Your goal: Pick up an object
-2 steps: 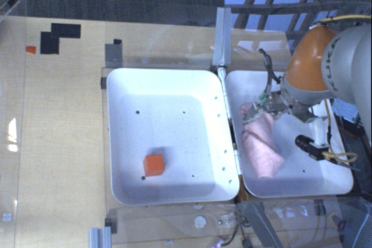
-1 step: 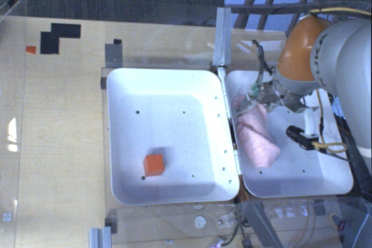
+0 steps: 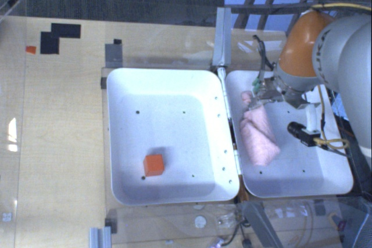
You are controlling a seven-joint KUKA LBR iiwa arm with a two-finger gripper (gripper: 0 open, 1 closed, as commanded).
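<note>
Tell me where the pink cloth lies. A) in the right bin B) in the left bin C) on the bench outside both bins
A: the pink cloth lies in the right bin, while the left bin holds an orange block.

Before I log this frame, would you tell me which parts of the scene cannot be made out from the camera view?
- Pink soft roll, upper end: camera view, covered by the gripper, so whether they touch is unclear.
- Right white bin, far right corner: camera view, hidden beneath the grey arm.
- Dark dots on the floor of the left white bin: camera view, too small to identify.
</note>
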